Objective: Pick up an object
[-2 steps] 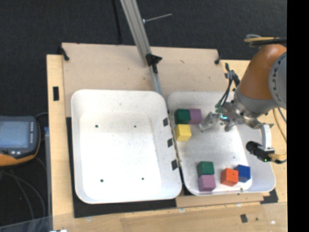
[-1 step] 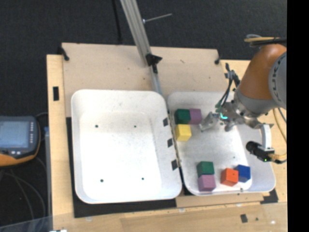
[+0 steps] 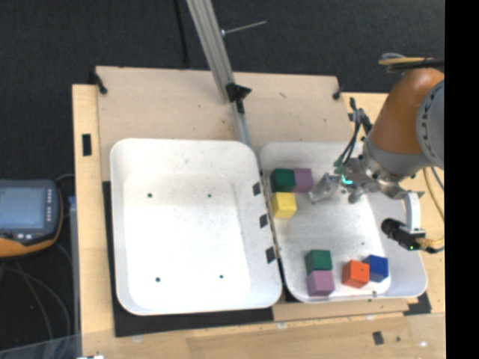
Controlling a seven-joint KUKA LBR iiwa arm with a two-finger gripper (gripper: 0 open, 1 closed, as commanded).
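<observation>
The right bin [image 3: 337,234] holds several small blocks. A green block [image 3: 282,179] and a purple block [image 3: 302,179] sit side by side near its upper left, with a yellow block [image 3: 284,205] just below them. Near the front edge lie a green block [image 3: 318,259], a purple block [image 3: 320,282], an orange block [image 3: 355,273] and a blue block [image 3: 377,266]. My gripper [image 3: 329,188] hangs over the bin just right of the purple block at the top, with nothing visibly between its fingers.
The left bin [image 3: 187,223] lies beside the right one, their rims meeting mid-bench. A slanted metal pole [image 3: 217,51] rises from behind the bins. A grey device [image 3: 28,212] sits off the bench's left edge. Cables trail by the arm [image 3: 404,126].
</observation>
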